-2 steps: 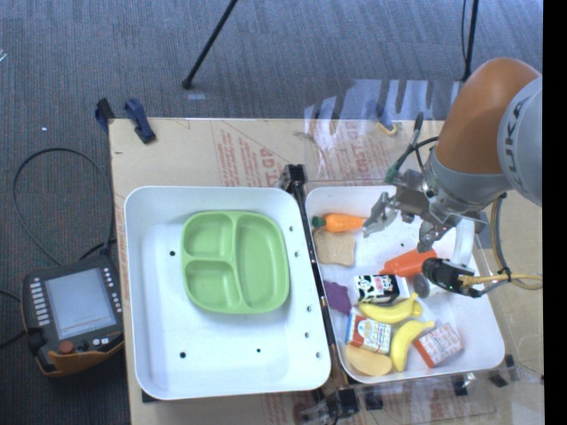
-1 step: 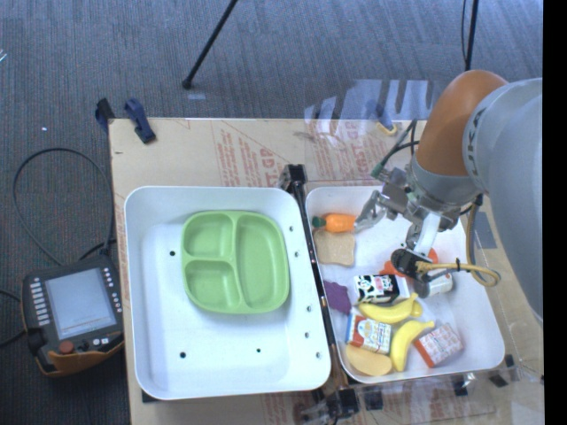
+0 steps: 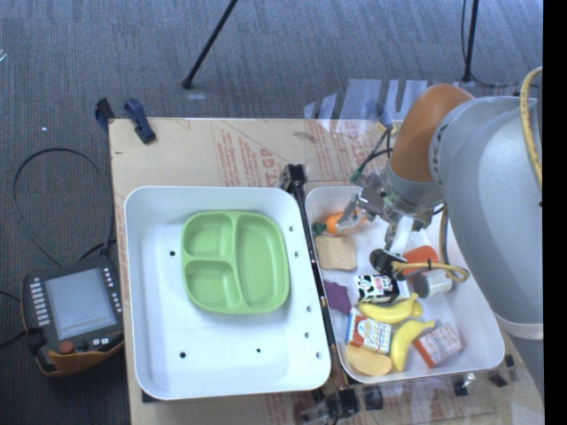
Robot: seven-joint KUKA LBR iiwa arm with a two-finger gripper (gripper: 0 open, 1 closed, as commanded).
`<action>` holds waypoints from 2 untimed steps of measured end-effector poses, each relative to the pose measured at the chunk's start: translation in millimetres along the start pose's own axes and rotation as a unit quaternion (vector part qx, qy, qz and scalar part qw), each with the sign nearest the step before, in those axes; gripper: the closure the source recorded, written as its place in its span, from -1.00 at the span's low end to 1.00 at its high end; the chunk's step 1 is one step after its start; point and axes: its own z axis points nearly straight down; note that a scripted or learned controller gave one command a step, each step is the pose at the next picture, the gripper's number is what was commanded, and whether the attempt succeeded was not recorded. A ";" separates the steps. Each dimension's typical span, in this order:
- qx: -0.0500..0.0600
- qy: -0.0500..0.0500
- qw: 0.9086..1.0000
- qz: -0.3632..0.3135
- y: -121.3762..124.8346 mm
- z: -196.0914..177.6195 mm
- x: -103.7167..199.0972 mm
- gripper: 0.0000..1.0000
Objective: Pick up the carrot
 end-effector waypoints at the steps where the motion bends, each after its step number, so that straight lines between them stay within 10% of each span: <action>1: 0.017 -0.002 0.999 0.040 2.4 13.8 -3.3 -1.00; 2: 0.027 -0.003 0.969 0.244 -2.4 13.1 3.1 -1.00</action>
